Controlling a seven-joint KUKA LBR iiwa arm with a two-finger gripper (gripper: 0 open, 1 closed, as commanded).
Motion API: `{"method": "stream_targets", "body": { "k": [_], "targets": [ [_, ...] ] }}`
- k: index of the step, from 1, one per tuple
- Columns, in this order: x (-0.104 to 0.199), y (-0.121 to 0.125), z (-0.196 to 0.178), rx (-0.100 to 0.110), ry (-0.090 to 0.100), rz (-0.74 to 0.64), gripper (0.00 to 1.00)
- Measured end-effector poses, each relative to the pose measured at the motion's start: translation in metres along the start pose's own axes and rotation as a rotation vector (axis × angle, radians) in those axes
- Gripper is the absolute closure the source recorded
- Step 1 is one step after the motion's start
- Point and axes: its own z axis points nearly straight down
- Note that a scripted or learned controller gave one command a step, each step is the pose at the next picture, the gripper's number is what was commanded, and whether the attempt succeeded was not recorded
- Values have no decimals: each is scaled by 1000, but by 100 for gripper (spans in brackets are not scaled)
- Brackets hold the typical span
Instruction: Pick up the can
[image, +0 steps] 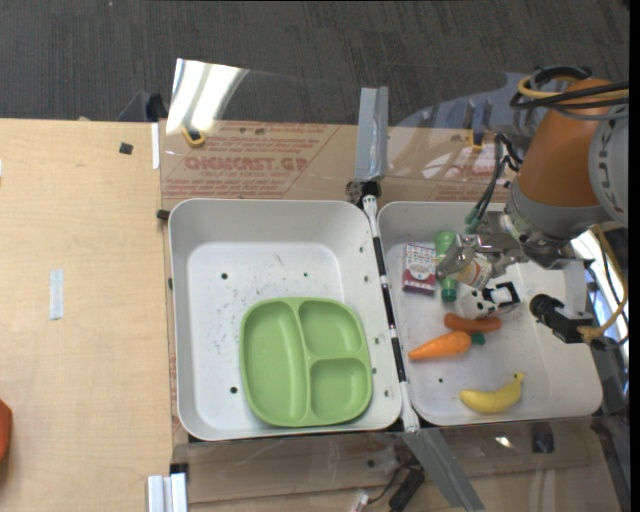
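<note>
So the arm (570, 150) is reaching in from the right and hanging over the back part of the right bin (560, 400), with the gripper (468, 262) sitting down low among the clutter there. Honestly I can't make out how the claw is set, it's all blurring together with the stuff under it. As for the can, there's a small whitish cylinder-looking thing (474, 272) right at the gripper tip that could be it, but it's too small and muddled for me to say whether it's actually being held. Around that spot there's a pink-and-white carton (421, 268) lying just left of the gripper, a green item (446, 243) near the carton's top corner, and a black-and-white toy (492, 298) just below. Further toward the front, a red-orange sausage-shaped thing (472, 323) is lying next to a carrot (441, 346), and a banana (492, 397) is sitting near the front edge. The left bin (200, 300) is holding a green divided plate (306, 361).
</note>
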Motion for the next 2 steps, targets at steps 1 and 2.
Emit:
{"method": "stream_targets", "body": {
  "k": [1,2],
  "targets": [
    [-19,13,70,0,1,238,100],
    [-85,32,77,-17,17,204,100]
  ]
}}
